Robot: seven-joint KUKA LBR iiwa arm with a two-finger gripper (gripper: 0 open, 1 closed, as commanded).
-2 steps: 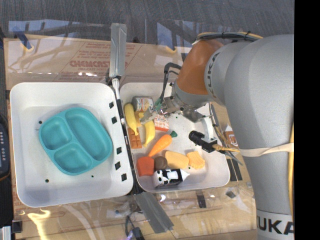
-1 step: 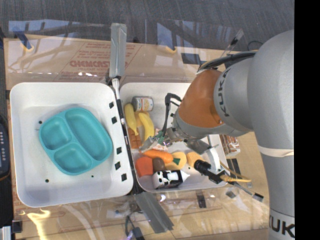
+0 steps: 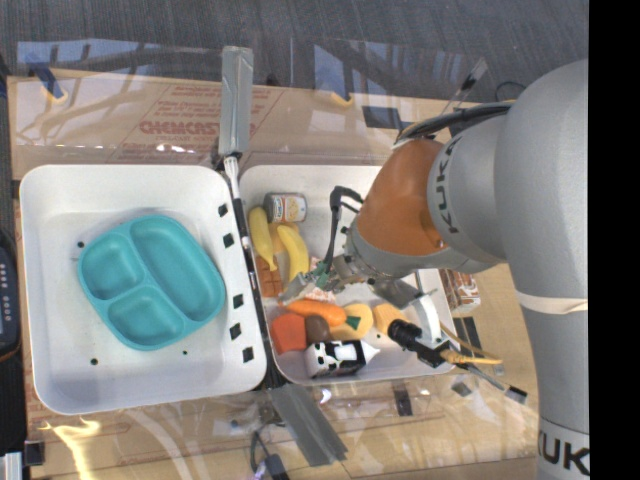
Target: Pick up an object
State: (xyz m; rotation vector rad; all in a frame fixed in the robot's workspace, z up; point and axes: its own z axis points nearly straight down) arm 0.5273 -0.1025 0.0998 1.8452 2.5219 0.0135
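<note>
The arm (image 3: 440, 208) is down over the right bin (image 3: 330, 176), so the step in hand looks like the reach into the clutter; whether its tool is spread or pinching, I cannot tell, since the wrist hides it.

Candidates for picking all lie in this bin: two bananas (image 3: 278, 246) along its left wall, a small can (image 3: 288, 207) near the far left corner, an orange carrot-like toy (image 3: 313, 310) and a black-and-white toy (image 3: 336, 357) toward the near edge (a yellow piece sits beside them).

The left bin (image 3: 45, 268) holds a teal divided plate (image 3: 150, 281), its compartments bare.

Next, I judge, it must settle on one item and lift straight up.
</note>
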